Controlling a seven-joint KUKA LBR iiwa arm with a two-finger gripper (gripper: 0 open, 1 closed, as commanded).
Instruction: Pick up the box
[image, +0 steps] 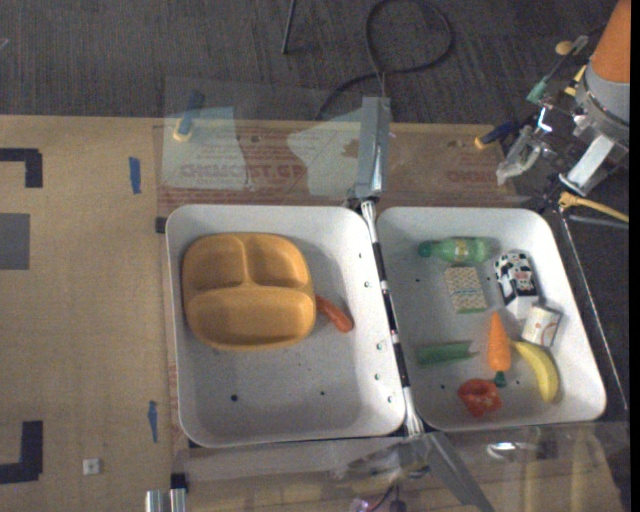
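A small flat box (465, 288) with a pale zigzag pattern lies in the right bin (570, 395), near its upper middle. Just to its right lies a black-and-white carton (516, 276), and below that a small white box with a red mark (540, 324). My gripper (556, 152) hangs above the bench beyond the right bin's far right corner, apart from all the boxes, with the orange band above it at the frame's top right.
The right bin also holds a green bottle (455, 249), a carrot (498, 342), a banana (540, 370), a green pod (445, 352) and a red pepper (480, 397). In the left bin (290, 405) are an orange divided plate (247, 289) and a small orange sausage (335, 314).
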